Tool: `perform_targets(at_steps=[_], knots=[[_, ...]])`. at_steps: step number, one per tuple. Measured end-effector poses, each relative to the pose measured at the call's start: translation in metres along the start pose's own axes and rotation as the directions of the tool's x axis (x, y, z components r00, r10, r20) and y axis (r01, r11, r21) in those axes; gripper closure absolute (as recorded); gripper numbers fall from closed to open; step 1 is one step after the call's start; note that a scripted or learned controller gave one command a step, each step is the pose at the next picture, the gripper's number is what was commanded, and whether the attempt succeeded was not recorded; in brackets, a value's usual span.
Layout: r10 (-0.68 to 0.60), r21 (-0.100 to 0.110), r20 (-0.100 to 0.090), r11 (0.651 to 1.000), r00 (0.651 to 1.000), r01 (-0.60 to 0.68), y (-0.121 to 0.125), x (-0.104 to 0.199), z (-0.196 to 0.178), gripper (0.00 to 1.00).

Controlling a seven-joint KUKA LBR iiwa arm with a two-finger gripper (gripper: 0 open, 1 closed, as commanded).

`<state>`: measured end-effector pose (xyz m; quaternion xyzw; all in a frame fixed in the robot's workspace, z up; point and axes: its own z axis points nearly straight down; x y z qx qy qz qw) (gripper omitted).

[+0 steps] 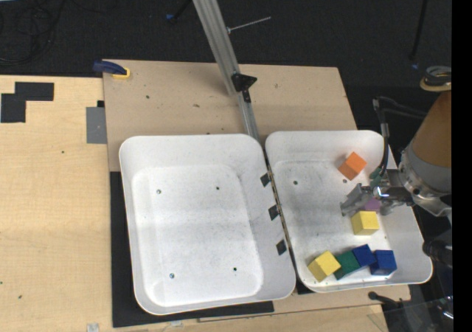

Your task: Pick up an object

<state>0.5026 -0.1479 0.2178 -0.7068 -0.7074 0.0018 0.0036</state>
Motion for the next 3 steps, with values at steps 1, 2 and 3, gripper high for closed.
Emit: perform_targets(at_steps=[1, 2, 3], knots=[[0.004, -0.005, 0.001, 1.0, 1.0, -0.004, 0.001, -0.001, -0.002, 0.0], [0.002, 0.002, -0.001, 1.0, 1.0, -0.002, -0.004, 0.007, 0.059, 0.0], [0.002, 0.003, -0.001, 1.0, 1.0, -0.002, -0.009, 0.013, 0.122, 0.0]])
